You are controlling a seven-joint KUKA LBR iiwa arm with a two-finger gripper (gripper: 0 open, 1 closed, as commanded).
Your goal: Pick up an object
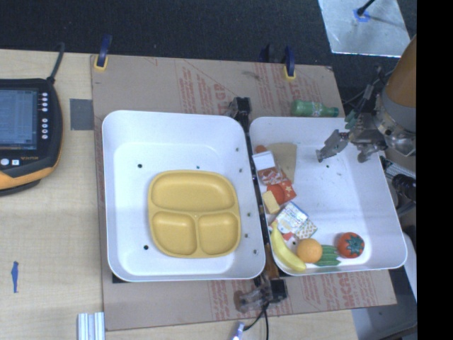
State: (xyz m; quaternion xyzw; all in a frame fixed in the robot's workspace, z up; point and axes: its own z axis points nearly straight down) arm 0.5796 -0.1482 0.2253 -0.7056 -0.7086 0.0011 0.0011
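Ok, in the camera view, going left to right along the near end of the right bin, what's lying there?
Banana → orange → green vegetable, tucked just beyond the orange → tomato.

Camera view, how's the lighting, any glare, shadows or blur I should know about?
In the camera view, light is even and soft; the left bin is bright white with mild glare near its left wall, washing out some detail; the yellow tray casts only a faint shadow; the gripper over the right bin looks slightly soft, and the small items by the banana are coarse and low in detail.
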